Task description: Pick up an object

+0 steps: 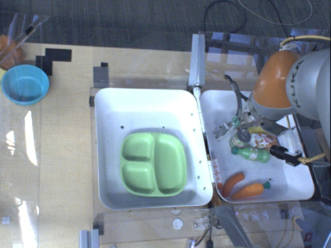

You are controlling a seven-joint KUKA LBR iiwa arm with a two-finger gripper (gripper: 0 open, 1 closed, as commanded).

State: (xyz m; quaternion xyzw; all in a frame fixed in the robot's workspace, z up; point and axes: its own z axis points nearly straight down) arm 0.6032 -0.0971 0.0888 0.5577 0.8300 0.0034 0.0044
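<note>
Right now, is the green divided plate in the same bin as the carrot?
No, the green divided plate lies in the left bin, while the carrot lies in the right bin.

Both bins (108, 138) are plain white. The left one holds a light green tray (153, 163), one flat shade across its compartments. In the right bin lie an orange carrot (247, 191) with a small green tip, a reddish-orange sausage (231, 182) and a green bottle (253, 154) with a yellow and red label. The arm (300, 84) is grey with an orange band. The worktop (57, 164) is pale wood, with a blue bowl (25, 84) at its left edge.
</note>
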